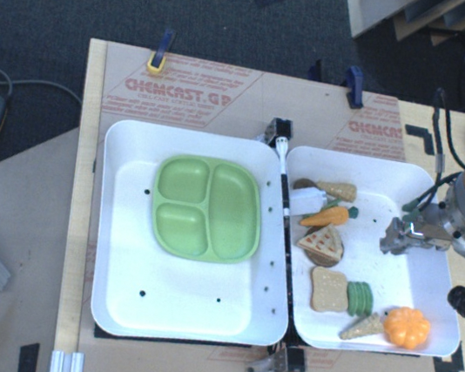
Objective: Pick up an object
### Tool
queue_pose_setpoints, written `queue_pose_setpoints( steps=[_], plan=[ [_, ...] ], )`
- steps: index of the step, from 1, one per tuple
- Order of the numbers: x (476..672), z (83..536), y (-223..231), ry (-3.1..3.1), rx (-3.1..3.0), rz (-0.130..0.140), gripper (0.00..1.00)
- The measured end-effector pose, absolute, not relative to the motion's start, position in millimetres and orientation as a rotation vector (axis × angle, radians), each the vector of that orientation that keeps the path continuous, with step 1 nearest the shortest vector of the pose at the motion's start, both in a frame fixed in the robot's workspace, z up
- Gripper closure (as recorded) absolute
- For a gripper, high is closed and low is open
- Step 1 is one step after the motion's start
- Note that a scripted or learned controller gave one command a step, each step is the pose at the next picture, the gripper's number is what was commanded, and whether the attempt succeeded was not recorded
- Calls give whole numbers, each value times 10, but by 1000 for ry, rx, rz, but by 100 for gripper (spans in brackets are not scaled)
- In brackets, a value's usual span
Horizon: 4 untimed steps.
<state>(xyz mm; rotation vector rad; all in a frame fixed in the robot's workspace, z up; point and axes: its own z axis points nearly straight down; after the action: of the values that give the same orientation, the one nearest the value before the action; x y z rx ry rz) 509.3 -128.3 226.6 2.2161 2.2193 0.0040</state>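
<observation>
Camera view. Arm enters from the right edge of the frame; the claw [403,234] sits over the right bin [428,284], in its upper right part, above bare white floor. Whether the claw is released or clenched I cannot tell from this angle; nothing visible between its tips.

Candidate objects all lie in the right bin: carrot [330,216] and sandwich wedge [322,244] at centre left of that bin, bread slice [329,290] and green ridged piece [359,297] lower down, orange pumpkin [407,327] at lower right. Left bin [123,207] carries a green divided plate [207,209].

Judgement: approach step, no grasp yet. Next move calls for choosing a target, centring over it, then descending. The pumpkin looks nearest and stands apart from most of its neighbours.
</observation>
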Motion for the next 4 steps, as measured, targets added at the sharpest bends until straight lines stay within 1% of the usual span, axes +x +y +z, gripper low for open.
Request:
queue_pose_setpoints(
  steps=[1, 2, 3, 4],
  plan=[
    [5415, 2155, -841, 2226, 2214, 4, 100],
    [5806, 2250, -385, 2226, 2212, 6, 100],
    [6032, 2158, 44, 2226, 2214, 4, 100],
    [6028, 2151, 113, 2221, 2219, 1, 100]
  ],
)
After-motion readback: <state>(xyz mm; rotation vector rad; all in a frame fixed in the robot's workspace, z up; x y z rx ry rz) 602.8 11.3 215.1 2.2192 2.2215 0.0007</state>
